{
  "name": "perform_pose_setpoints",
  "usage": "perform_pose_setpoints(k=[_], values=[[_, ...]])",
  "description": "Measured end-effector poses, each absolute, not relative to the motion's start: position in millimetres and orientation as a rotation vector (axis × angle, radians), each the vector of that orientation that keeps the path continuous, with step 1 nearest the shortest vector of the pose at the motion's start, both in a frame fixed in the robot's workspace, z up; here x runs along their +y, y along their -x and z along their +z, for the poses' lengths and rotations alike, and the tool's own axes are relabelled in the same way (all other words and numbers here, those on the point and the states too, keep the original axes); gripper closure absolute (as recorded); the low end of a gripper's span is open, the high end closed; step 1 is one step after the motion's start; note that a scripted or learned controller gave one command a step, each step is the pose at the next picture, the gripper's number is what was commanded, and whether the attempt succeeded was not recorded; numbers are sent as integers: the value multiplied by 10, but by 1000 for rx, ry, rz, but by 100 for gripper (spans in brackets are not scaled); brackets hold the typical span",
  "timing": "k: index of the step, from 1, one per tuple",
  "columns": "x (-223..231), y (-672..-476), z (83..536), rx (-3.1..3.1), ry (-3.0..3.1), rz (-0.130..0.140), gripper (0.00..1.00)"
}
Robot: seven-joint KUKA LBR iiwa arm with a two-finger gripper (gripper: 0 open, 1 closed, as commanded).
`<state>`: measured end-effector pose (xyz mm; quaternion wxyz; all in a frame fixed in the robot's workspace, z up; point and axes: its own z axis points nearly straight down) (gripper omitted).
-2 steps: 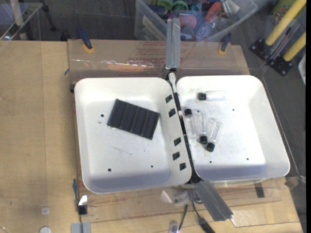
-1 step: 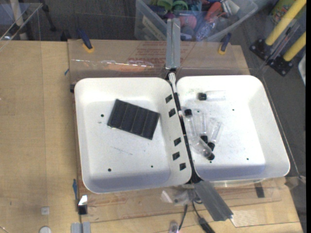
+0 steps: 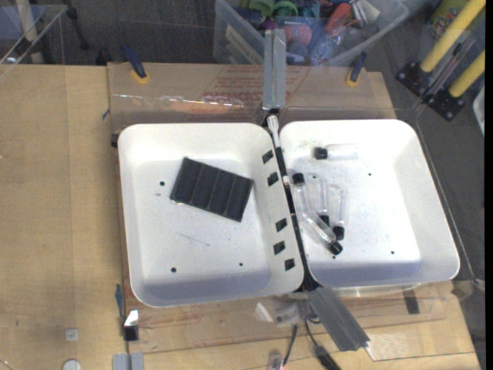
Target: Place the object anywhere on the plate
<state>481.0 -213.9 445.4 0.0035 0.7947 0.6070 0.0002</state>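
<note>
A dark, ridged rectangular plate lies flat in the left bin, a little left of the divider and turned slightly clockwise. In the right bin lie several clear plastic tubes with black caps. One tube rests alone near the back. The others form a loose cluster close to the divider, with one black cap at its near end.
A raised divider with several black clips runs between the bins. A clear tub of colourful toys stands behind them, and yellow items sit at the back right. Bare wooden bench stretches to the left.
</note>
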Motion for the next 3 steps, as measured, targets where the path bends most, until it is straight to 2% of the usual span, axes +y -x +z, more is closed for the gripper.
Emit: perform_pose_setpoints(k=[1, 2, 3], values=[[-2135, -4812, 4453, 1904, -2491, 0, 0], [-2138, -4822, 4558, 1902, -2487, 1, 100], [-2134, -4824, 4557, 1903, -2487, 1, 0]])
